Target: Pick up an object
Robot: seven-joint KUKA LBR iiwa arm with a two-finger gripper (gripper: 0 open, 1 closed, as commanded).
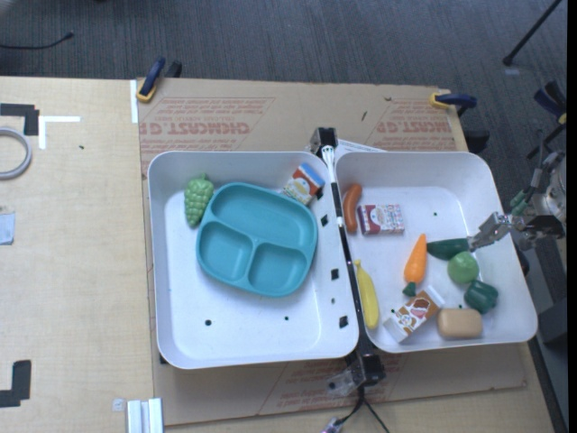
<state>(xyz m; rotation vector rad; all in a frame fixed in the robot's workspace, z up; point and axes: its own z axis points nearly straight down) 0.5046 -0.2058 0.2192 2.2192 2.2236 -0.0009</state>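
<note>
Overhead, the gripper [494, 228] hangs at the three o'clock rim of the right bin [433, 174], its thin fingers slightly parted around nothing, tips just beside a dark green vegetable [448, 248]. Toward five o'clock of the tips lie a green apple [463, 267], a green pepper [481, 296] and a bread roll [460, 323]; an orange carrot [416, 259] sits at eight o'clock. The left bin [243, 336] bears a teal divided plate [257, 238] and green grapes [197, 198].
</note>
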